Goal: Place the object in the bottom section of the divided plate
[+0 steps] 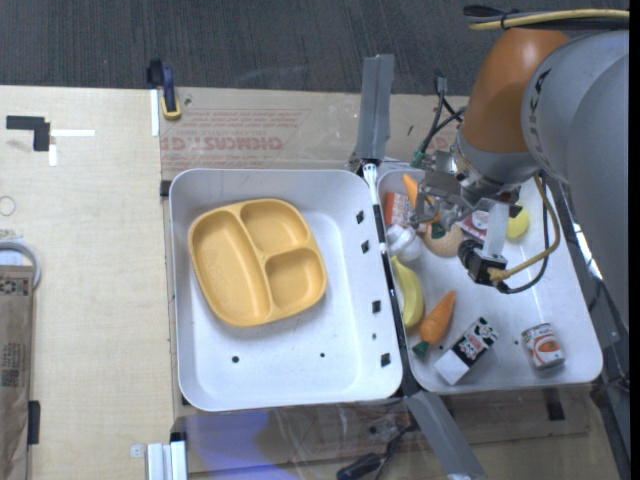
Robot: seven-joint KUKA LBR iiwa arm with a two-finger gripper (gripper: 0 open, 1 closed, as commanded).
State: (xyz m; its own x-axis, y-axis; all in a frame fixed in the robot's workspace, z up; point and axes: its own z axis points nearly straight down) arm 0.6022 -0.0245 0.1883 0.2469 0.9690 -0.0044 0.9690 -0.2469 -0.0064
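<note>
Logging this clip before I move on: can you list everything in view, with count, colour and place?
Divided plate: one, yellow, three sections, in the left bin.
Left bin: one, white, centre of the bench.
Right bin: one, white, beside the left bin.
Carrot: one, orange with a green end, right bin, lower middle.
Banana: one, yellow, along the right bin's left wall.
Carton: one, black and white, right bin, near the front.
Can: one, white and orange, right bin, lower right.
Other small items under the arm: count unclear, partly hidden.
Arm: one, grey with an orange band, reaching over the right bin.
Gripper: one, low over the right bin's upper part.
</note>
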